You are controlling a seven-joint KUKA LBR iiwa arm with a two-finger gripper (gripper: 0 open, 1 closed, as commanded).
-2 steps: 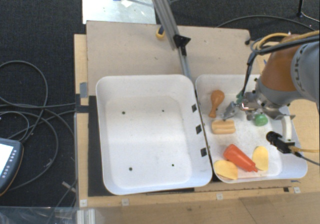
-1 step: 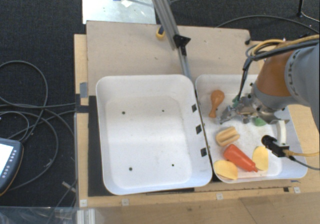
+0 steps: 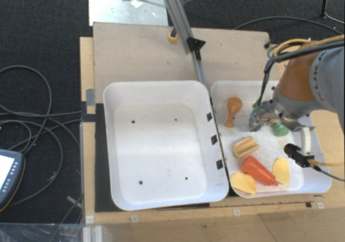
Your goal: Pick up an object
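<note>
Camera view, taken from above the bench (image 3: pixel 232 52) at a slant: the arm (image 3: pixel 323 79) reaches in from the right, its orange band (image 3: pixel 294 82) above the wrist. The gripper (image 3: pixel 257 122) hangs low inside the right bin (image 3: pixel 323 184), over the upper middle of the bin floor.

Gripper state: I cannot tell whether it is spread wide, narrowed or clamped on anything. Its tip is small and blurred against the white floor.

Items for picking, all in the right bin:
- A green object (image 3: pixel 281 130) lies just beside the gripper on its right, partly hidden by the wrist. I cannot tell whether the two touch.
- A brown drumstick-shaped piece (image 3: pixel 233 110) lies to the left of the gripper, near the bin's left wall and apart from the gripper.
- A tan roll (image 3: pixel 244 146) lies below the gripper, toward the near side.
- An orange cone (image 3: pixel 259 171) lies just below the roll, pointing toward the lower right.
- A yellow slice (image 3: pixel 281 171) lies at the cone's tip, touching it or nearly so.
- A second yellow slice (image 3: pixel 243 183) rests at the near left corner, beside the cone's wide end.

The left bin (image 3: pixel 156 149) stands against the right bin, wall to wall.
</note>
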